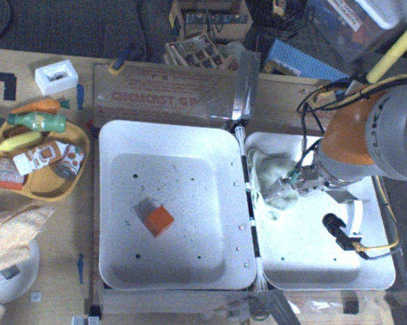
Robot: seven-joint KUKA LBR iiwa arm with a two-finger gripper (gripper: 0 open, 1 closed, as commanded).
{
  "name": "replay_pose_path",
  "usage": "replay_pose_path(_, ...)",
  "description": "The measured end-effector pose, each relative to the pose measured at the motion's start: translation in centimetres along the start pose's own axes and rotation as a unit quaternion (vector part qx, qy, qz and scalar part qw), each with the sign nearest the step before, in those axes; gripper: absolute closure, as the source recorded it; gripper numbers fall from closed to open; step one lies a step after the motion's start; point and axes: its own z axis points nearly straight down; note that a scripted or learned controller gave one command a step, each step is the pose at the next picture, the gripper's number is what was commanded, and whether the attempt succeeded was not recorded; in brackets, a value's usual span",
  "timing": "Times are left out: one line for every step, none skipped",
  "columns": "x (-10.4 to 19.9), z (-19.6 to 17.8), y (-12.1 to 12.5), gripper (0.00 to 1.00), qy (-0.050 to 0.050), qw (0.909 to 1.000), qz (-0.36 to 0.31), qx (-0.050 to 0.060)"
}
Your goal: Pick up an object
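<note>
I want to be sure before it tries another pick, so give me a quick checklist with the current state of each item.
1. Orange block sits apart from the left bin walls: ok.
2. Block free of neighbouring things: ok.
3. End effector over the block: not ok, it is in the right bin.
4. End effector over the pale crumpled cloth: ok.
5. Finger state: cannot tell.
6. Cloth held: cannot tell.

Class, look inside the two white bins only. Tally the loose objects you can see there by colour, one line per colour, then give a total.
Orange: 1, the orange block in the left bin
Pale whitish-green: 1, the crumpled cloth in the right bin, under the gripper
Total: 2
</note>
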Motion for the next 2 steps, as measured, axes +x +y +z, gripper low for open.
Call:
replay_pose_path(-1.7, 0.2, 5.9, 0.00, 0.001, 0.9987, 0.052, 0.002)
replay_pose_path(-9.1, -3.0, 5.2, 0.00, 0.001, 0.9944, 0.106, 0.007)
